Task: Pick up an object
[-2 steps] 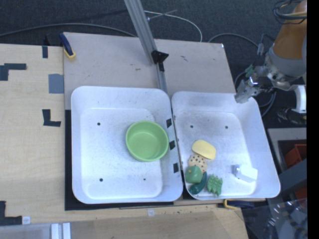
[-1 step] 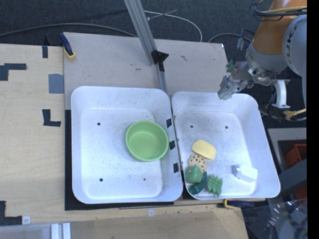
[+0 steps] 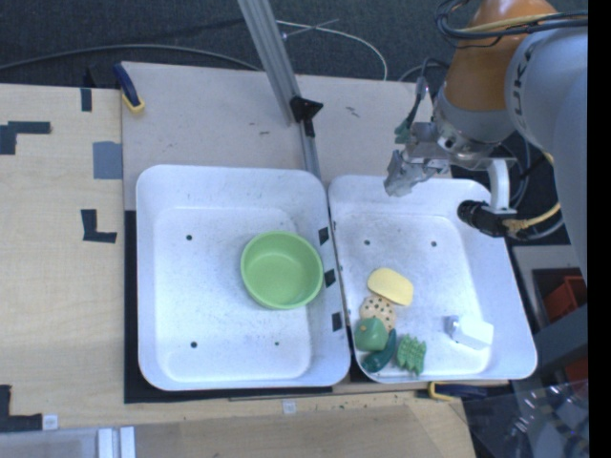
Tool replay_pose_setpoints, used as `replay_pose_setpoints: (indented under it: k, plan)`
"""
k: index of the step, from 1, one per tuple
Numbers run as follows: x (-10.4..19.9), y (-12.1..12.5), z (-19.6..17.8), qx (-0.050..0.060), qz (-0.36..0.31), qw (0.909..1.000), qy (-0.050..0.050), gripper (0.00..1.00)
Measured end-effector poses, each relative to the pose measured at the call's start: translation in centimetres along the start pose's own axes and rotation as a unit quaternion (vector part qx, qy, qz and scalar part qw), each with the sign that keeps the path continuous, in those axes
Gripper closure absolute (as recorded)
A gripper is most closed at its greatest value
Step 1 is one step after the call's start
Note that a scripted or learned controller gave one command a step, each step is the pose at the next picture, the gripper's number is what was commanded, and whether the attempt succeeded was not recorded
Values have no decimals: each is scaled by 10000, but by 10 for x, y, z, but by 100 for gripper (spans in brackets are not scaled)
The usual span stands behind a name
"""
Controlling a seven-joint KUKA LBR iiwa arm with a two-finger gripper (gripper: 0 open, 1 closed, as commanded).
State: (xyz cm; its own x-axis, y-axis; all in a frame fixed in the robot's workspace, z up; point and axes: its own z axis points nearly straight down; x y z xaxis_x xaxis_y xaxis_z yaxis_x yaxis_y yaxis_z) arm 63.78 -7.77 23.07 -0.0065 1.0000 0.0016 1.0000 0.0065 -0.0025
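The gripper (image 3: 402,181) hangs above the right bin's (image 3: 496,284) far rim, its grip impossible to read from here. Yellow, spotted and green toys (image 3: 386,319) cluster near the front wall; a green bowl (image 3: 281,270) sits in the left bin (image 3: 181,284).

You have a pale wooden bench (image 3: 57,256) with two shallow white bins side by side on a dark mat: the left bin (image 3: 162,284) and the right bin (image 3: 496,284), their inner rims touching. On the bench's left part you can see several dark tape marks (image 3: 94,225) and a grey patch (image 3: 107,159), and at the far left corner of the lighter board sits a blue and yellow clamp (image 3: 128,88). A slanted metal pole (image 3: 277,51) rises from just beyond where the bins meet.
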Motion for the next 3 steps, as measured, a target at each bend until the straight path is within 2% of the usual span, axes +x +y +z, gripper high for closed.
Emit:
replay_pose_setpoints:
  k: [2,3]
  plan:
    - [115,-5,15,3,-5,10000,-1,100]
    - [176,-1,3,-10,-8,10000,4,100]
